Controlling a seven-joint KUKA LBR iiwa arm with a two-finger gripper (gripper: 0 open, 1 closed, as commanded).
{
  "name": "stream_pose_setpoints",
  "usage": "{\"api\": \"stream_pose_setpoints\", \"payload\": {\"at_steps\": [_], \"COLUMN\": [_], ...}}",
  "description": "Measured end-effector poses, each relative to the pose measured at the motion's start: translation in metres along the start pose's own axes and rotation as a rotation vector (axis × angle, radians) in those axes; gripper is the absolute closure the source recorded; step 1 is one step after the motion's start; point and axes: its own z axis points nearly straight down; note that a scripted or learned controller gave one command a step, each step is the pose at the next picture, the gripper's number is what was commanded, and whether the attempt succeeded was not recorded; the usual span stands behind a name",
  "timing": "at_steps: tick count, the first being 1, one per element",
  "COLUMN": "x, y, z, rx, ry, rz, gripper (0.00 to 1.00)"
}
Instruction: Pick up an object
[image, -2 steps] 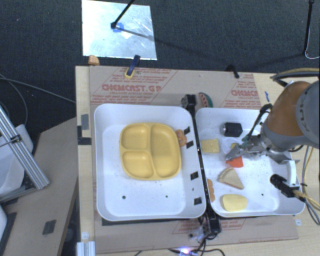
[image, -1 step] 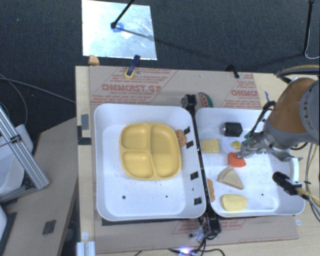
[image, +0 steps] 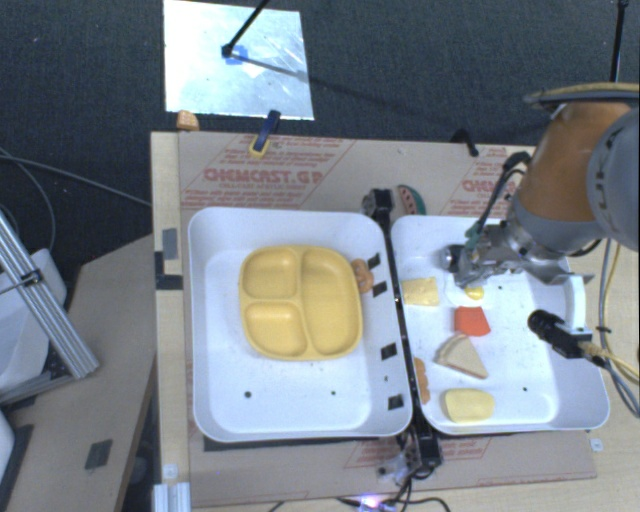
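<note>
The arm (image: 575, 170) enters from the right of the frame, its orange band uppermost, and its gripper (image: 470, 268) sits low over the upper left part of the right bin (image: 580, 400). Whether the gripper is apart, together or clamped on anything cannot be told from this view, as the wrist body covers it. A small yellow piece (image: 474, 293) lies on the bin floor directly below the gripper; contact between the two cannot be confirmed. To the left of it, near the bin's left wall, lies a pale yellow square block (image: 421, 291). An orange-red block (image: 472, 321) lies just below the small yellow piece, apart from it. Lower in the frame lies a tan wedge (image: 463, 356), and below that a pale yellow oval piece (image: 468, 404) near the bin's lower edge. The left bin (image: 215, 400) holds a yellow divided plate (image: 300, 302) with three compartments, placed at the bin's centre. A small brown piece (image: 361, 273) lies just beside the plate's right rim. Both bins rest on a cardboard sheet (image: 300, 170).
</note>
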Motion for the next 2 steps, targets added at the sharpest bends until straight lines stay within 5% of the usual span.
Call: {"api": "stream_pose_setpoints", "payload": {"at_steps": [2], "x": [0.163], "y": [-0.026], "z": [0.016], "rx": [0.006], "ry": [0.002], "rz": [-0.002], "gripper": [1.00]}}
